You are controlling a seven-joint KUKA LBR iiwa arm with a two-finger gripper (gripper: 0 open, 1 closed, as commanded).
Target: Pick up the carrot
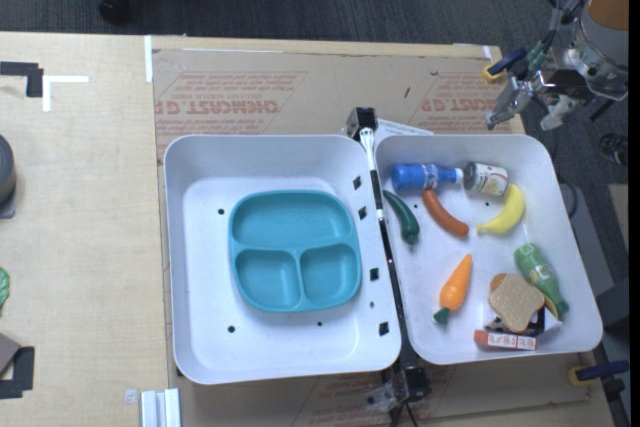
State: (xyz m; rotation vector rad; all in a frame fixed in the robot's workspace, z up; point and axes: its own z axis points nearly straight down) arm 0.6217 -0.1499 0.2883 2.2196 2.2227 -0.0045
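The orange carrot (455, 284) with a green stem end lies in the right bin (566, 215), near its middle front, tip pointing up and right. My gripper (522, 110) hangs above the bench beyond the right bin's far right corner, well away from the carrot. Its two fingers stand apart and open, with nothing between them.
In the right bin also lie a blue bottle (425, 177), a green pepper (404, 215), a sausage (445, 213), a banana (505, 211), a green bottle (540, 279) and a slice of bread (516, 303). The left bin (190, 245) holds a teal divided tray (295, 250).
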